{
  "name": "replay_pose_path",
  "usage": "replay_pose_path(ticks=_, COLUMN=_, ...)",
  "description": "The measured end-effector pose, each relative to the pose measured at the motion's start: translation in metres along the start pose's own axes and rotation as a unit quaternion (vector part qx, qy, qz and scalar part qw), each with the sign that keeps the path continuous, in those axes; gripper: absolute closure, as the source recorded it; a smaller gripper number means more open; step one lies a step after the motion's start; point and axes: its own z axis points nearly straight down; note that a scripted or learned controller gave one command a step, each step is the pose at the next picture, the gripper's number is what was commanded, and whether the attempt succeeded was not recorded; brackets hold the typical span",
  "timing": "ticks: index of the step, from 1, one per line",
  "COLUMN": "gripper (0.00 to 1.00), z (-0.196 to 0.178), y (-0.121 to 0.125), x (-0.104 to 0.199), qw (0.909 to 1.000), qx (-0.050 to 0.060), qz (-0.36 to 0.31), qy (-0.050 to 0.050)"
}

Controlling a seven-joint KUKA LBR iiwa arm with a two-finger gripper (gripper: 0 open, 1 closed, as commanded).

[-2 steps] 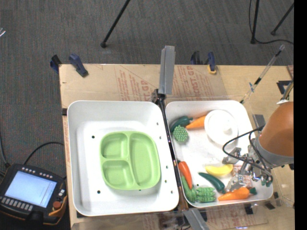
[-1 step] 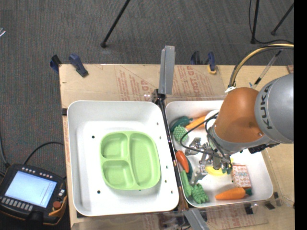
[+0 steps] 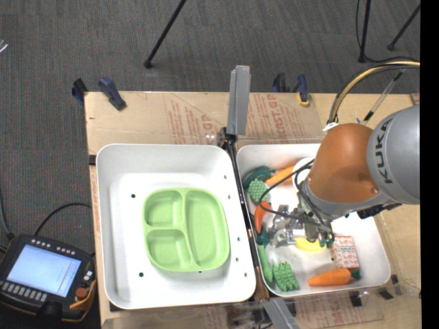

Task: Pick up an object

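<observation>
The arm point(image 3: 370, 163) reaches into the right bin point(image 3: 381, 252) and the gripper point(image 3: 296, 230) hangs low over the middle of the toy food piled there. From this slanted look down, the metal parts of the gripper blur into the clutter beneath, so I cannot tell how it is set or whether it has anything in its hold.

Right under and beside the gripper lies a yellow piece point(image 3: 310, 245), partly hidden. A carrot point(image 3: 330, 277) lies near the front wall of the bin, with a small printed box point(image 3: 345, 251) just behind it. A green ridged piece point(image 3: 285, 275) sits at the front left, and another orange piece point(image 3: 282, 176) and a green item point(image 3: 256, 188) lie toward the back left.

The left bin point(image 3: 116, 163) holds a green divided plate point(image 3: 185, 229), well apart from the arm.

By my reading the step in hand is the descent onto a target, most likely the yellow piece. The next move calls for closing squarely on one item, not two, then lifting straight up to check it comes along.
</observation>
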Motion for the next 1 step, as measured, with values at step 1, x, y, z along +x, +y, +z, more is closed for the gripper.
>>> replay_pose_path(ticks=1, gripper=1.00, z=-0.1541, y=-0.0200, x=0.0491, qw=0.9988, qx=0.002, qz=-0.046, qy=-0.012)
